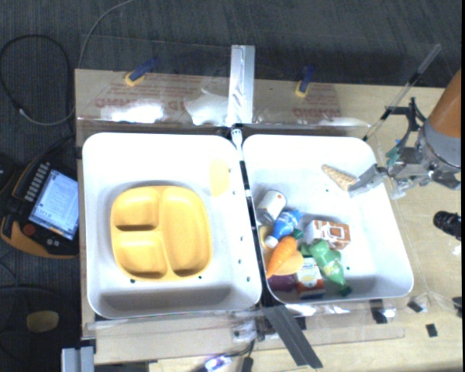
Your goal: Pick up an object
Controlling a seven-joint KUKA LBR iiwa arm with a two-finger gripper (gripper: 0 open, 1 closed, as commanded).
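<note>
The right bin (387,231) holds a pile of small toys at its near left: an orange carrot (285,258), a green bottle (327,258), a blue and white bottle (284,224), a white cup (271,203) and a small carton (329,231). A tan cone (339,177) lies apart near the bin's far right. My gripper (370,180) hangs at the right bin's right rim, just right of the cone and with nothing seen in it.
The left bin (101,208) carries a yellow divided tray (161,231) and a pale yellow card (219,177) by its right wall. A metal divider post (241,84) stands behind the bins. Cables and a handheld pendant (50,204) lie on the floor at left.
</note>
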